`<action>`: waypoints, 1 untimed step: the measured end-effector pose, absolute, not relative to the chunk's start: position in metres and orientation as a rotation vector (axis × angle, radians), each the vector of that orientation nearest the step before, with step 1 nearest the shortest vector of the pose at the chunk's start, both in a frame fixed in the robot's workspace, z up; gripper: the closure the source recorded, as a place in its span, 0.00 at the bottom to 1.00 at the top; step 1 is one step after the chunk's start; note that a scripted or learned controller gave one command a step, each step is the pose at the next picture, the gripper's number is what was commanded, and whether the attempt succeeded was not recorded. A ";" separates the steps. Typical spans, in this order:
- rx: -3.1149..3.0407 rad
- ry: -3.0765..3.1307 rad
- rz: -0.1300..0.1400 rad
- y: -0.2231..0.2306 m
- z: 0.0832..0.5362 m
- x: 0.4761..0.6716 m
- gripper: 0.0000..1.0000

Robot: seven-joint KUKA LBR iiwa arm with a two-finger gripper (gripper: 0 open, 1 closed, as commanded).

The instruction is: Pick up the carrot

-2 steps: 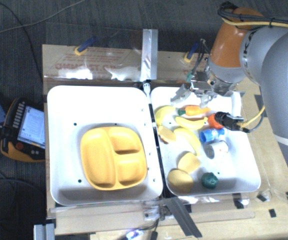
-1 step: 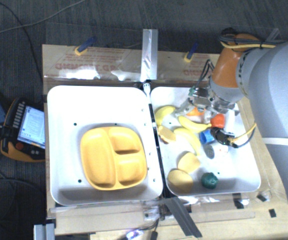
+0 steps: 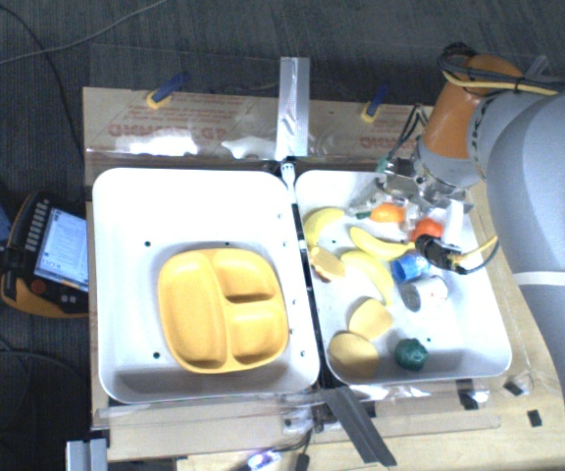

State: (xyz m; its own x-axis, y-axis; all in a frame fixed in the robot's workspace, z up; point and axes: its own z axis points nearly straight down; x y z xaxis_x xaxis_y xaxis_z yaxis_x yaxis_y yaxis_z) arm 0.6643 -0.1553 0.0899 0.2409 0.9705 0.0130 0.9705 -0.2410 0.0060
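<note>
The carrot (image 3: 387, 213) is a small orange piece with a green tip toward its left. It lies at the back of the right bin (image 3: 488, 346), just behind the bananas. My gripper (image 3: 412, 190) hangs directly over the bin's back right part, right beside and slightly behind the carrot. Its body and cables hide the space around the carrot's right end. I cannot make out any object held by it.
Two yellow bananas (image 3: 361, 243), an orange-red item (image 3: 426, 230), a blue can (image 3: 410, 266), a green ball (image 3: 410, 353) and tan potato-like pieces (image 3: 353, 353) crowd the right bin. A yellow divided tray (image 3: 226, 307) lies in the left bin (image 3: 126, 224).
</note>
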 end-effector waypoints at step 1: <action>-2.467 -1.931 -0.005 -0.157 0.095 0.662 1.00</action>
